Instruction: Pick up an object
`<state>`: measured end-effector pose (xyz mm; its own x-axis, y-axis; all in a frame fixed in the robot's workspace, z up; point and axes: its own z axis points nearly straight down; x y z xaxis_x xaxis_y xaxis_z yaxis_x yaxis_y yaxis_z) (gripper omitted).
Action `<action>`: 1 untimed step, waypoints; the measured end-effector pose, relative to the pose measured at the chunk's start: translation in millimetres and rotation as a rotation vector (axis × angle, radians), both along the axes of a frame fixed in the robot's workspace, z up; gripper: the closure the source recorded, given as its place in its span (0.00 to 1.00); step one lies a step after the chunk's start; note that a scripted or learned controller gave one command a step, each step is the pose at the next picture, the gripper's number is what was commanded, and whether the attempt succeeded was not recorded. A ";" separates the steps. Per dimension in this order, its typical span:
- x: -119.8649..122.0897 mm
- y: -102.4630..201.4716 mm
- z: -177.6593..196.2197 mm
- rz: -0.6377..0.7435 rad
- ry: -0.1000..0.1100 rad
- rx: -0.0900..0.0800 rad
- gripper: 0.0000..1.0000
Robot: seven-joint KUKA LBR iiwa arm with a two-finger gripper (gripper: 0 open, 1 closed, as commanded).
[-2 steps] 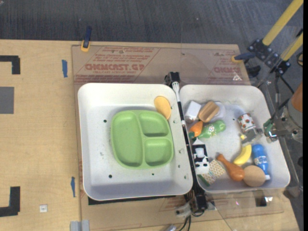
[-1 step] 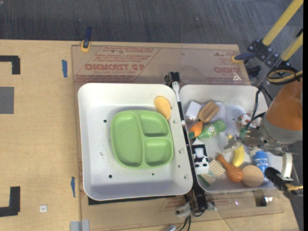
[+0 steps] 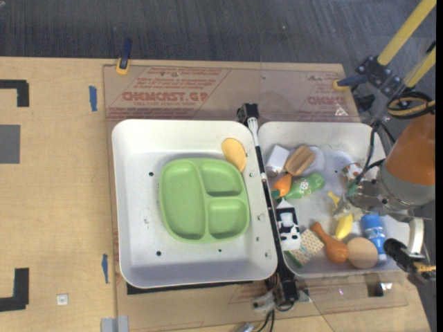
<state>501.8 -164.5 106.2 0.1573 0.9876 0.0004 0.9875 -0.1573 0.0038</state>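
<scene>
**Objects all in right bin, arm parked over its right edge, nothing visibly held**

Objects for the pick are piled in the right bin [image 3: 273, 131]. The left bin [image 3: 131, 185] has the green divided tray [image 3: 204, 199] and a yellow piece [image 3: 234, 153] at the tray's upper right corner, near the divider between the bins.

Arm [image 3: 414, 164] comes in from the right; orange band and grey wrist hang over the right bin's right side. Gripper [image 3: 360, 189] looks to sit just left of the wrist, above the clutter, but it's hidden in cables and toys. Can't tell if it's open or closed, and I see nothing between the tips, so not calling a grasp.

Nearest candidates, all just below or left of the tool:
- blue bottle [image 3: 374, 228], directly below the wrist, roughly upright in view
- yellow toy [image 3: 343, 223], just left of the bottle
- tan egg [image 3: 362, 252], at the near rim, touching or nearly touching the bottle
- orange drumstick [image 3: 331, 244], long axis running upper-left to lower-right, end against the egg

Further left: green toy [image 3: 306, 185], brown bread-like piece [image 3: 300, 159], white box [image 3: 277, 156].

My read: shortest move is toward the near rim to the bottle/egg cluster. It's tightly packed, so neighbours could get clipped. Drumstick would want the jaws set across its diagonal.
</scene>
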 end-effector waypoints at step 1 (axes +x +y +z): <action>20.2 97.2 88.5 -0.045 -0.002 0.005 1.00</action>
